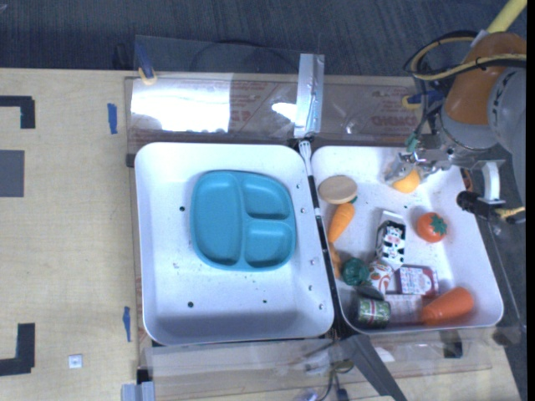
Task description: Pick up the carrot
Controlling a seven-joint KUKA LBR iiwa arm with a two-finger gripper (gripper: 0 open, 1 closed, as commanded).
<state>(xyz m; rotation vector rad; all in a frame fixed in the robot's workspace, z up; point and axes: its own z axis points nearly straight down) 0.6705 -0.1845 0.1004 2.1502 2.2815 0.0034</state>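
The worktop [58,249] is pale wood, with black corner marks and bits of blue tape on it. Two white bins sit side by side on it. The left bin [159,291] holds a blue divided plate [242,220] lying flat near its middle. The right bin [481,249] holds a jumble of small toys.

The arm [493,82] comes in at the upper right, grey with its orange band, and cables loop over it. Its claw [415,159] hangs over the far right part of the right bin, just above a small yellow piece [405,181]; whether the claw is apart or together cannot be told, and nothing can be seen gripped in it.

The carrot [449,305] lies on its side in the near right corner of the right bin, well apart from the claw, just beside a red packet [412,281]. A second orange carrot-like toy [338,221] lies against the bin's left wall, below a tan round disc [338,189]. A tomato [431,227] sits near the right wall. A black-and-white carton [390,241] stands in the middle. A green can [373,310] lies at the near edge, with a dark green toy [354,271] just above it
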